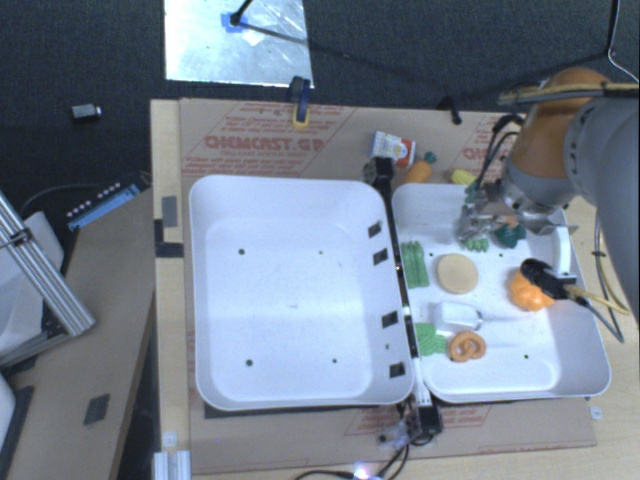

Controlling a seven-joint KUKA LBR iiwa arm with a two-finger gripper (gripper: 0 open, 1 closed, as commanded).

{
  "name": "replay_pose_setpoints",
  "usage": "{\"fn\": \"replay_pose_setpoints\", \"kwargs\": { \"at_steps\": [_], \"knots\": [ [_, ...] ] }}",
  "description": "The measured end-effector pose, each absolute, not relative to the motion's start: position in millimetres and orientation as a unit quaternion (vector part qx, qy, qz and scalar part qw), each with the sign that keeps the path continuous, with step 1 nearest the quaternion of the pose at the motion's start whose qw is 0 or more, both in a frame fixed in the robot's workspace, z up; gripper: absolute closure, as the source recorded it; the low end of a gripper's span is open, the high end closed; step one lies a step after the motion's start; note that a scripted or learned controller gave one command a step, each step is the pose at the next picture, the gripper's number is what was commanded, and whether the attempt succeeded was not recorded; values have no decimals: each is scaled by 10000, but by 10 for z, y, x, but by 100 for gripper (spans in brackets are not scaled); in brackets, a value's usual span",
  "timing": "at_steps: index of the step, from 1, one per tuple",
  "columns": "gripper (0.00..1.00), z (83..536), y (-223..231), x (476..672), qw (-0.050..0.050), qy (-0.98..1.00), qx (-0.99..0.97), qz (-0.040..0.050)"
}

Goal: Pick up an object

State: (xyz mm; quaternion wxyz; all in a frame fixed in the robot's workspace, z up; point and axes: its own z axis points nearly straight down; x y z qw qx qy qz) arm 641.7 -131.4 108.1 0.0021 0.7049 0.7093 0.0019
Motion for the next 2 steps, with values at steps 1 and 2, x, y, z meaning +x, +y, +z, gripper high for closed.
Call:
{"fn": "replay_pose_setpoints", "kwargs": {
  "at_steps": [1,2],
  "knots": [
    [100,2711,-651,6614,73,7114,7027,76],
    [100,4112,288,6060,33,7119,7023,57]
  ]
}}
